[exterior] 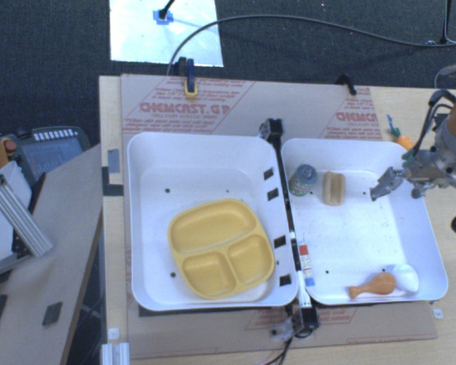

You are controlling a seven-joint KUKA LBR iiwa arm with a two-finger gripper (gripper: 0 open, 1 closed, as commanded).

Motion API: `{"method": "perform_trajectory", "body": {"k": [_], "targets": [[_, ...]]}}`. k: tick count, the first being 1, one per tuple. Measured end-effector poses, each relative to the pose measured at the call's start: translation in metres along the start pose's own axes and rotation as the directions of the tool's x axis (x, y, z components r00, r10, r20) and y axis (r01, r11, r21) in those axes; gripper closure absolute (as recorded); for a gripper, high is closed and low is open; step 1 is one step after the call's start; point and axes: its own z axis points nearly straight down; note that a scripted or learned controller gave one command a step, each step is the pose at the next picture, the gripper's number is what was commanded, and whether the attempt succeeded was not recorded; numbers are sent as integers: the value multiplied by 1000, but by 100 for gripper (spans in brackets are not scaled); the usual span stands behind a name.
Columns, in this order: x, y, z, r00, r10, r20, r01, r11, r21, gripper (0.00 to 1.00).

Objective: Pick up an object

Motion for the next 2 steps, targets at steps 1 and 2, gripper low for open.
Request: {"method": "perform_trajectory", "body": {"k": [1, 2], "targets": [[0, 2, -6, 1000, -3, 2, 3, 1000, -11, 0], [-4, 12, 49, 1000, -1, 1, 1, 1000, -7, 0]]}}
